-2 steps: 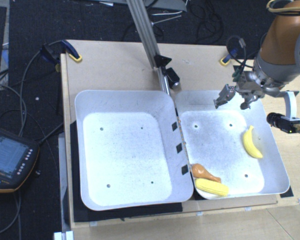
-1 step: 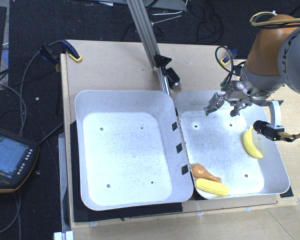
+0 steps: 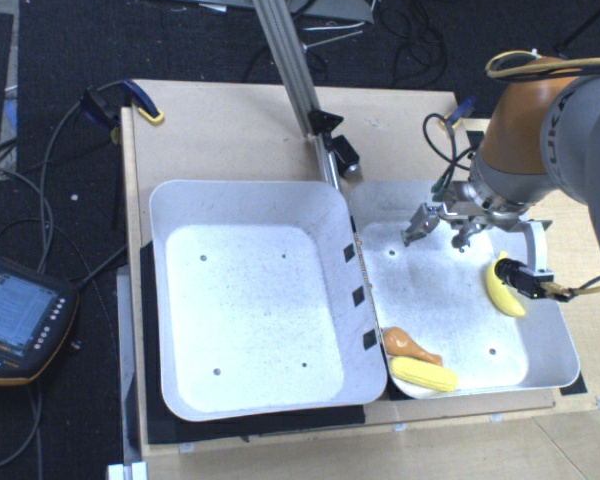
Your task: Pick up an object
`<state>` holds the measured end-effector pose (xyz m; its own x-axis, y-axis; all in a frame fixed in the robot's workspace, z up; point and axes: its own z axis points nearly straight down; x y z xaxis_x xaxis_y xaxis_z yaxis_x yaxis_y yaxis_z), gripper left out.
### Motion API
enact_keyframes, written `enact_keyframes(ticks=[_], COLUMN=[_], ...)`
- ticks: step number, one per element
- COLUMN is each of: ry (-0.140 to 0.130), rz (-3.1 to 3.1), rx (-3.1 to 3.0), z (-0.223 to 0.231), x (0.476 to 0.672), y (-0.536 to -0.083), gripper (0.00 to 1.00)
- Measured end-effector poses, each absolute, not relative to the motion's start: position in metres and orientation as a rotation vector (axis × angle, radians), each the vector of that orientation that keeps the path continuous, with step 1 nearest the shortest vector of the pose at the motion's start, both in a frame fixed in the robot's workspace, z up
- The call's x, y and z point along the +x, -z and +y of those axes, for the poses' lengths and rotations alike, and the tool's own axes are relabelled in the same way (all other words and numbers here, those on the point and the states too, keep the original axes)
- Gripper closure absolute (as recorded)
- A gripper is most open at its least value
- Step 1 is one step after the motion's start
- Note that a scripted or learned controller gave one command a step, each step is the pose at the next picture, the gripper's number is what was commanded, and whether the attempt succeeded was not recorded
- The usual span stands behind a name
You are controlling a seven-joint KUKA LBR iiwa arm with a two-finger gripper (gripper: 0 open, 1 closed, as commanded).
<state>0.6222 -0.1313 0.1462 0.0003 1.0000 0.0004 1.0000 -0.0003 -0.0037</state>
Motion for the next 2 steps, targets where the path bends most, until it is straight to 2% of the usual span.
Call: enact_keyframes(ticks=[1,2], ry=[-0.005,0.0], rz=[-2.219,-2.222], rx=[-2.219,-2.222], z=[-0.131,-0.131], x=[0.621,0.622], y=[-0.093,-0.106], gripper=[0.0,1.0])
